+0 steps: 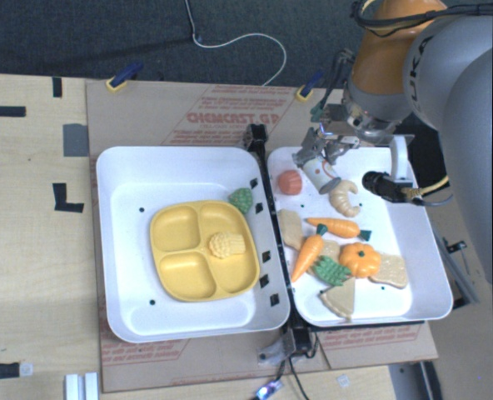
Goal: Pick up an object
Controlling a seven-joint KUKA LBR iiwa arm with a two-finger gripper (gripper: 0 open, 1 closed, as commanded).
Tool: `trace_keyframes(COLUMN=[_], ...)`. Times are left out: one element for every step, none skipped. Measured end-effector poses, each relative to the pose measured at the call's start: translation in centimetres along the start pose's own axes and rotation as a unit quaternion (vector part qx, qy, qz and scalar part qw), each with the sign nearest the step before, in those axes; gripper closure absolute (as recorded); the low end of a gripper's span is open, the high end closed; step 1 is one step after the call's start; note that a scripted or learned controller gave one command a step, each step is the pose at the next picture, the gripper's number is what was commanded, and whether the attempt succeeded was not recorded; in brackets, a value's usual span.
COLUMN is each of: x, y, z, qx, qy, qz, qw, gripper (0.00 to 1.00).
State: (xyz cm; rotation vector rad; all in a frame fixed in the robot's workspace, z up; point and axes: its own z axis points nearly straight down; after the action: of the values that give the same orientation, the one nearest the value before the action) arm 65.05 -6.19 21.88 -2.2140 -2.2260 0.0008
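Dark carpet runs behind your worktop [30, 223], and a white cable [238, 40] trails across it. On the worktop a cardboard sheet [205, 115] carries two white bins side by side.

Your claw [320, 158] hangs over the far end of the right bin [421, 282], below the grey arm's [446, 65] orange band [388, 44]. You cannot tell from this angle how far the claw is open, and nothing can be seen gripped in it.

Just beside the claw, toward the left bin, lies a small reddish-pink piece [290, 182]. Just on the near side of the claw, touching or almost touching its tip, sits a beige croissant [344, 197]. Nearer still you have two carrots: one [334, 227] lying across the bin, the other [307, 258] slanting toward the divider. A tan slab [290, 227] lies beside them against the bin's left wall. Beyond those, farthest from the claw, an orange pumpkin [361, 259], a green leafy piece [331, 271] and two bread slices [390, 271] [339, 298] crowd together.

Well apart from the claw, the left bin [122, 190] holds a yellow divided plate [188, 257] with a corn cob [226, 243] on it, and a green vegetable [242, 198] at the plate's far corner.
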Motion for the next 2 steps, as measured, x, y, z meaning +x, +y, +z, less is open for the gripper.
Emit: trace_keyframes(x=[6.0, 12.0], y=[-0.2, 0.8], z=[0.1, -1.1], qx=[0.0, -0.001], qy=[0.0, 0.0], qz=[-0.001, -0.001], qw=[1.0, 1.0], gripper=[1.0, 1.0])
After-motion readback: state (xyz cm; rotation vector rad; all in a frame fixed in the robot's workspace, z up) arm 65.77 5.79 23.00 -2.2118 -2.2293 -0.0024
